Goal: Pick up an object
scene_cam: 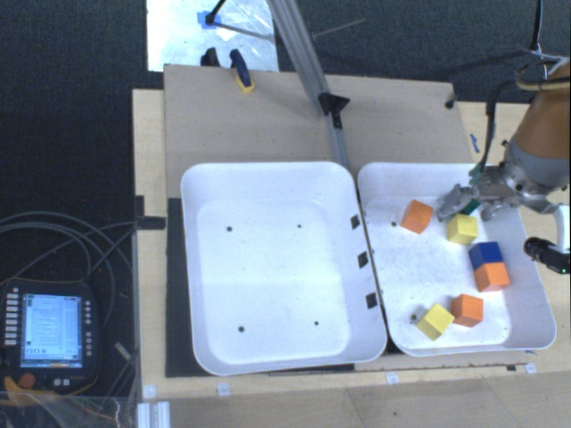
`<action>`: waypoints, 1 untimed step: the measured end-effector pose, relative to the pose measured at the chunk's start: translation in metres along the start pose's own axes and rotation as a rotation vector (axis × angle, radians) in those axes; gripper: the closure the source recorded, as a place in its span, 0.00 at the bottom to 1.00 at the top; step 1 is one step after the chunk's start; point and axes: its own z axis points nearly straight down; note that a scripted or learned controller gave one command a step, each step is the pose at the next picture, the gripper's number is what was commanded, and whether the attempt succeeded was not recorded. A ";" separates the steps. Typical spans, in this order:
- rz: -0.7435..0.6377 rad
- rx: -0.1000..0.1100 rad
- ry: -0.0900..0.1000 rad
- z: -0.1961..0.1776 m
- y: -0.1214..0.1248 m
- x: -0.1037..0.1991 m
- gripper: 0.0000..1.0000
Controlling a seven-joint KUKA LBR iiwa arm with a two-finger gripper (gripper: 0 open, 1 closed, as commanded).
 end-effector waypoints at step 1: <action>-0.002 -0.007 -0.002 -0.014 0.002 -0.001 1.00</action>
